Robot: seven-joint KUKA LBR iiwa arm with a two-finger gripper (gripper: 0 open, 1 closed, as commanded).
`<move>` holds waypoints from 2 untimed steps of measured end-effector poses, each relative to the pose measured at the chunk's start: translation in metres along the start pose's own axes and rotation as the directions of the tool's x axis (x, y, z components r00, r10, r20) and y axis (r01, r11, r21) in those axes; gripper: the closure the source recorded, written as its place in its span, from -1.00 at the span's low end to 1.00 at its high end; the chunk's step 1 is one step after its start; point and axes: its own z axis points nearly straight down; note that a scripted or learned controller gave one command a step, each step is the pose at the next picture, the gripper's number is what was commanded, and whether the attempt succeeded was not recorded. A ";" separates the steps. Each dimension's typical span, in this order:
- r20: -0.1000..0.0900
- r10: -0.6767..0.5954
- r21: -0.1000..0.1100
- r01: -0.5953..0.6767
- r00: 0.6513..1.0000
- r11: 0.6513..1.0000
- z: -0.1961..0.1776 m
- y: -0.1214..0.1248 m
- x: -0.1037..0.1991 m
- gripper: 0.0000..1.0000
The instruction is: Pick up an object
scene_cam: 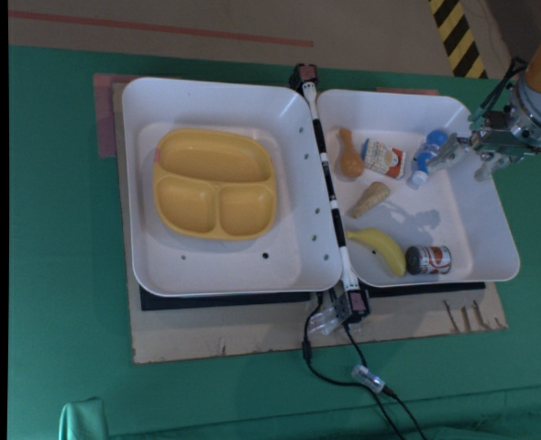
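Observation:
My gripper (pixel 465 159) hangs over the right bin's (pixel 486 236) far right part, below the orange-banded wrist. A small blue and white bottle (pixel 425 159) sits right at the gripper's left side; I cannot tell whether it is touching or held. Further left in the same bin lie an orange-brown drumstick-shaped toy (pixel 348 154), a white packet with red print (pixel 382 157) and a tan cone (pixel 369 199). Along the near side lie a yellow banana (pixel 380 249) and a small can on its side (pixel 428 259).
The left bin (pixel 160 264) holds a yellow divided plate (pixel 215 182). A black-and-white bar (pixel 330 191) runs between the bins. Cables (pixel 362 374) trail off the cardboard base at the front. Green cloth covers the bench around the bins.

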 end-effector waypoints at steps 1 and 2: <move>0.006 0.000 -0.019 0.000 1.000 1.000 0.096 0.085 0.009 -1.00; 0.012 0.006 -0.034 -0.006 1.000 0.999 0.079 0.087 0.006 1.00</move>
